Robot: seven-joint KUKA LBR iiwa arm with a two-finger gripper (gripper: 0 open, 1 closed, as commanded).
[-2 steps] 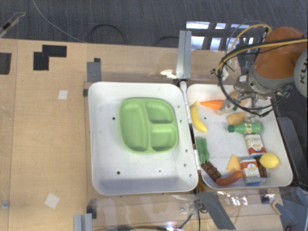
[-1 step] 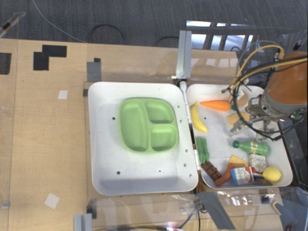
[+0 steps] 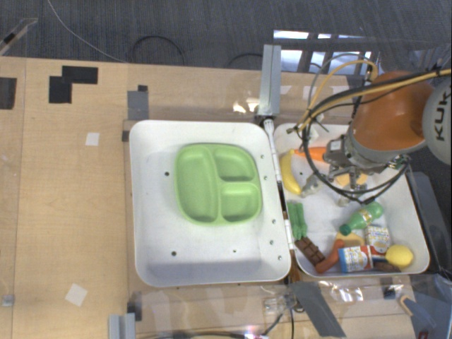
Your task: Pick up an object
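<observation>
Hanging over the right bin [image 3: 422, 221], our gripper [image 3: 357, 169] sits low under the orange band [image 3: 388, 119] of the arm, and we cannot tell its state, as the wrist and the cables [image 3: 328, 97] cover it.

Just beside it, to the left, a banana [image 3: 289, 175] lies along the bin's left wall, w/ an orange piece, maybe a carrot [image 3: 318, 154], near its upper end. Below the gripper we see a green bottle [image 3: 361, 217], tilted. Near the front wall there is a blue-and-white pack [image 3: 353, 258], a yellow lemon [image 3: 400, 256] at the right corner, a brown bar [image 3: 308, 249] and a green strip [image 3: 299, 219] close to the left wall. These objs lie packed, some touching.

Our left bin [image 3: 152, 260] holds a green divided plate [image 3: 217, 183], approx. in its middle, flat.

Both bins rest on a light wooden bench [image 3: 63, 210], which carries black marks [image 3: 72, 80] at the far left and small white squares. Grey metal brackets [image 3: 270, 80] stand btw. the bins at the far side. Behind the bench is dark grey carpet [image 3: 176, 13], and a thin cable runs across it.
</observation>
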